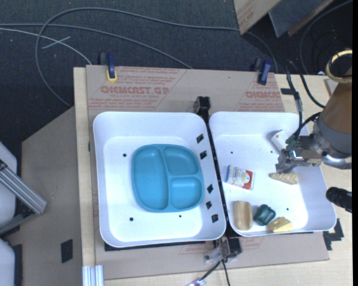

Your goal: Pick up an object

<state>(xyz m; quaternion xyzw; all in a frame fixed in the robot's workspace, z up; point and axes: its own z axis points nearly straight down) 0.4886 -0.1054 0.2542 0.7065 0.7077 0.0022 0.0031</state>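
Tan crumbly object (284, 177) lying in right bin (263, 131), toward its right side, just below pincer (286, 162); contact between the two not discernible. Pincer state: cannot tell, tips too blurred and dark to resolve. Arm (335, 125) entering from right, low over right bin.

Other items in right bin: small white-and-red packet (239, 177) near centre; tan rounded block (242, 215), dark green lump (264, 214) and yellow piece (280, 224) in a row along front edge, close together.

Left bin (106, 167) holding blue divided plate (167, 177) with three compartments, roughly centred. Black clips (202, 104) along seam where bins meet.

Surface (89, 223): light wood bench; brown protective sheet with red lettering (134, 89) under bins, fastened at rear by blue clamps (111, 68) at left and right. Dark carpeted floor (33, 84) beyond, thin grey cables (50, 42) looping across it. Cardboard box (254, 11) at top edge. Metal rail (19, 187) at left margin
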